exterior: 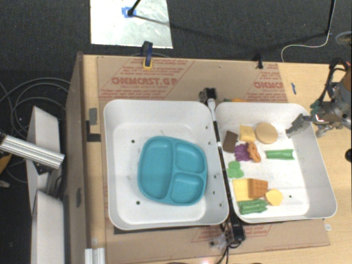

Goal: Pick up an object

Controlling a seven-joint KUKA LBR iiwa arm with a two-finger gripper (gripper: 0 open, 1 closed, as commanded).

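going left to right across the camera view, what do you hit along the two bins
Left bin → blue plate → brown block → tan disc → green stick → gripper

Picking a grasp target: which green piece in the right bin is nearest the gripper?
The long green piece lying flat at mid-bin, just below the gripper. The other two green pieces lie lower and further left.
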